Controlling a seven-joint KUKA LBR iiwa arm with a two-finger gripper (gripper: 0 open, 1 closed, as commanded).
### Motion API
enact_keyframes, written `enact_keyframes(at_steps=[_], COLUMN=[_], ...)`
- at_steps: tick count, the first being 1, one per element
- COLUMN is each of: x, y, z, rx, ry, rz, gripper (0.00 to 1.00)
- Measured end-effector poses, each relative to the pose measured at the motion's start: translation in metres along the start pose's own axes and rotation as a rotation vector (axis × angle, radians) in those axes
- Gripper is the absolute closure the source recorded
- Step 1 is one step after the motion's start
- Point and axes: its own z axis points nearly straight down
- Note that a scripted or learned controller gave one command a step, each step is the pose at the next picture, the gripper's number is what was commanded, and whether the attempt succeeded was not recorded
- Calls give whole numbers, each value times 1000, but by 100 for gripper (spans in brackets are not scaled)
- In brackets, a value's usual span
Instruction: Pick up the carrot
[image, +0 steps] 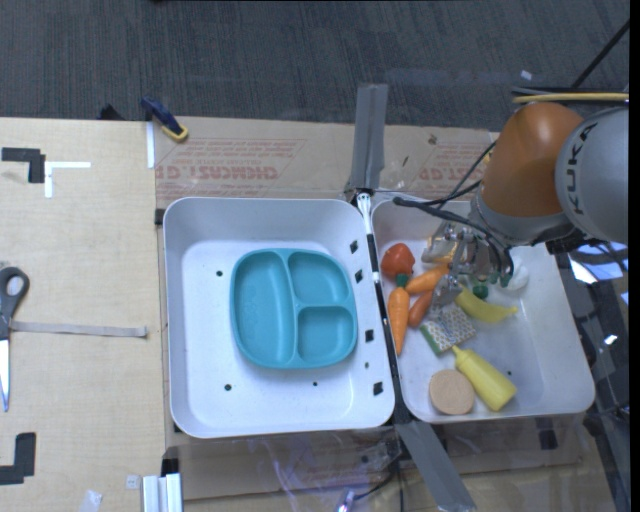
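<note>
The carrot (399, 320) is a long orange piece with a green top. It lies along the left wall of the right bin (545, 350), pointing toward the front. My gripper (458, 272) hangs over the middle of that bin, to the right of the carrot and a little farther back. It sits right above two shorter orange pieces (427, 282) that lie beside the carrot. The wrist and cables hide the gripper's tips.
A red tomato (397, 259) sits behind the carrot. A banana (488, 308), a green-edged sponge (446, 328), a yellow bottle (484, 378) and a round tan disc (452, 392) crowd the right bin. The left bin (190, 380) holds a teal divided plate (294, 308).
</note>
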Motion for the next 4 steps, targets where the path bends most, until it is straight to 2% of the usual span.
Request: enact_keyframes(at_steps=[1,2,3,4], x=[-5,-5,29,14], y=[1,1,10,11], z=[-16,-16,1,0], rx=[1,1,0,0], ry=[-15,-15,2,0], rz=[-3,-2,-52,107], gripper=[100,0,0,0])
